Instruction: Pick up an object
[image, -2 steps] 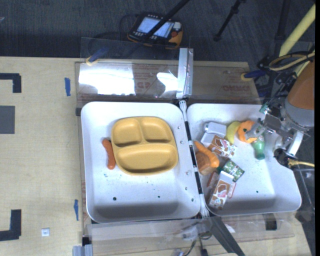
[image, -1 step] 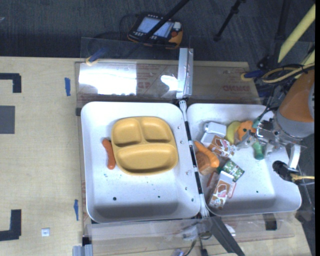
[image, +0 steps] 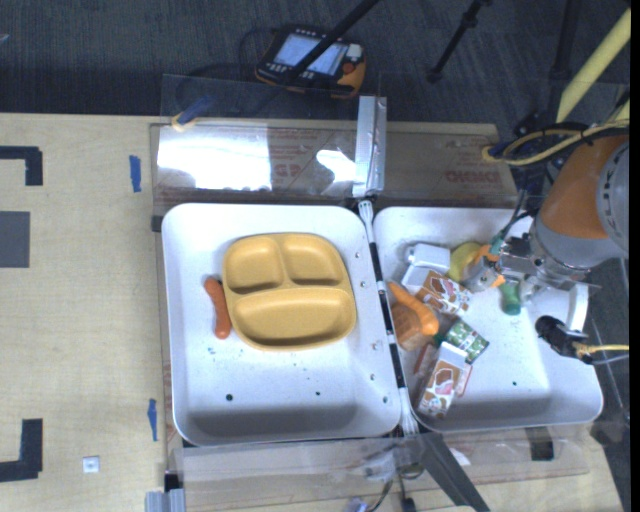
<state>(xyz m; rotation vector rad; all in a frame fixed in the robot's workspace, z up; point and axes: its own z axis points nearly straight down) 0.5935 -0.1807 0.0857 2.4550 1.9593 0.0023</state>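
The right bin (image: 520, 385) holds a pile of small items: a white box (image: 428, 257), a yellow round fruit (image: 464, 260), an orange carrot-like piece (image: 413, 306), a patterned brown carton (image: 444, 292), a green-and-white carton (image: 466, 341) and a red-and-white carton (image: 445, 380). My gripper (image: 520, 282) hangs low over the right bin's upper right part, just right of the yellow fruit. A small green object (image: 511, 298) lies right at its tip; whether it is held is unclear.
In the left bin (image: 190, 380) lies a yellow divided plate (image: 288, 290) with an orange sausage-shaped toy (image: 218, 306) along its left side. A ridge (image: 385, 330) divides the two bins. A clear upright panel (image: 260, 155) stands behind them. Cables (image: 585, 350) trail at the right.
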